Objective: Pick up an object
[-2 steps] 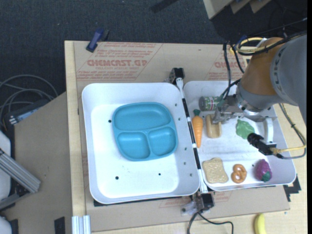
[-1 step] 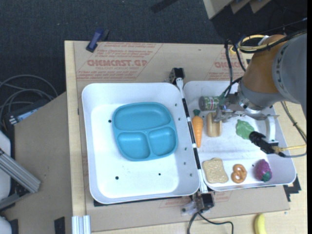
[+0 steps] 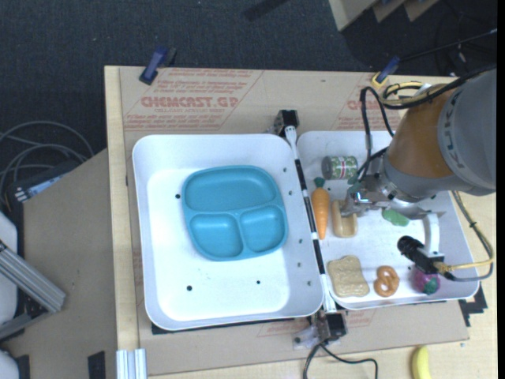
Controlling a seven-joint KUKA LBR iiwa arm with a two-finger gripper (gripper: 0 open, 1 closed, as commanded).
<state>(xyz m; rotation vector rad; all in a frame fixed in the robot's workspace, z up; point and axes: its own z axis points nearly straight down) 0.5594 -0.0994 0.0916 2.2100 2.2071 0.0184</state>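
Note:
The right bin [image 3: 465, 287] holds several small things. A green can [image 3: 341, 166] lies on its side at the back, and an orange carrot [image 3: 320, 210] lies along the left wall. A tan bread roll [image 3: 344, 222] sits beside the carrot. A square slice of toast [image 3: 348, 276], a brown pretzel [image 3: 386, 280] and a purple and green piece [image 3: 427, 280] line the front. My gripper [image 3: 360, 196] hangs low over the bin's middle, just right of the roll and just below the can. A green piece [image 3: 394, 216] peeks out beneath the wrist.
The left bin [image 3: 158, 290] bears a blue divided plate [image 3: 234, 212]. A ridge where the two bins meet runs just left of the carrot. The grey and orange arm covers the right bin's back right part. A yellow object [image 3: 420, 363] lies on the bench in front.

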